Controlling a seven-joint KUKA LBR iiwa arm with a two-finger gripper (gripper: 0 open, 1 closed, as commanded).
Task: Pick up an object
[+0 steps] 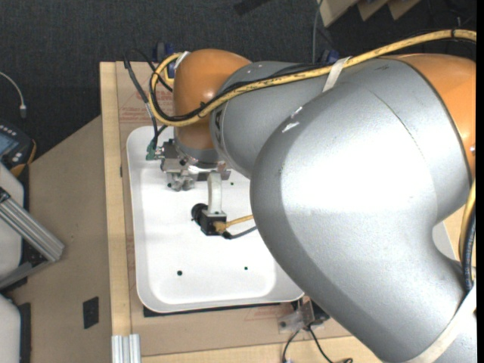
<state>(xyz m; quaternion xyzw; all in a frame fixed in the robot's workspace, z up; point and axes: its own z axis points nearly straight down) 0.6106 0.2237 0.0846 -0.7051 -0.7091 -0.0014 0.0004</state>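
1. Starting at the near edge of the bench (113,278): the white bin (159,286) is bare along its near side apart from two tiny dark specks (179,272). They're too small to say if they're marks or bits of something.
2. Task status, my read: nothing's been picked up yet. There's no sign of anything being carried, and the open part of the bin has nothing that looks worth grabbing. If there's an object to go for, it's either tucked under the gripper or hidden beneath the arm, and I honestly can't tell which.
3. The arm (363,195) comes in from the right, and its fat grey body hangs over the bin's right edge.
4. Further back, the orange band (198,82) sits above the bin's far left corner, with the wrist pointing down.
5. The gripper (180,180) is low, close to the bin floor near that far left corner. Open or closed? Can't tell from this angle.
6. So what's left is basically everything: get a grip, then lift.
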